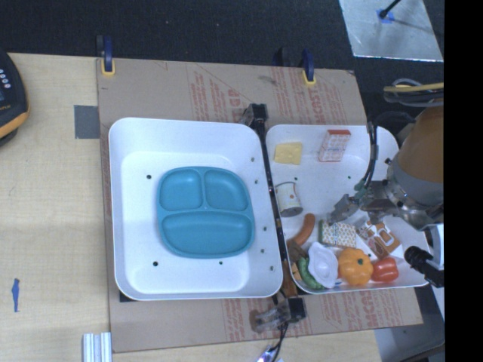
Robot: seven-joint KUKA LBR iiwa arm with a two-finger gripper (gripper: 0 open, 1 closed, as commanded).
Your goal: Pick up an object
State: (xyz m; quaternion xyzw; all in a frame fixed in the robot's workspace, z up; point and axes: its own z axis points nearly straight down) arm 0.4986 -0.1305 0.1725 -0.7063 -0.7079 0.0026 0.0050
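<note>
The right bin [355,138] holds several small items. A yellow square [287,153] and a red-and-white box [333,145] lie at its far side, with a small tin can [287,199] by the left wall. A brown sausage [303,230], a pale checked cracker [339,234], a white lump [324,262], an orange fruit [355,267], a red pepper [385,270], a green piece [302,268] and a pretzel-like piece [383,238] crowd the near side. My gripper [353,204] hangs low over the bin's middle right, just above the cracker. Nothing is seen in its grasp.
The left bin [132,202] carries a blue divided plate [205,210]. The grey arm with its orange band [423,153] covers the right bin's right edge. A black divider [266,179] runs between the bins, and cables [371,157] hang near the wrist.
</note>
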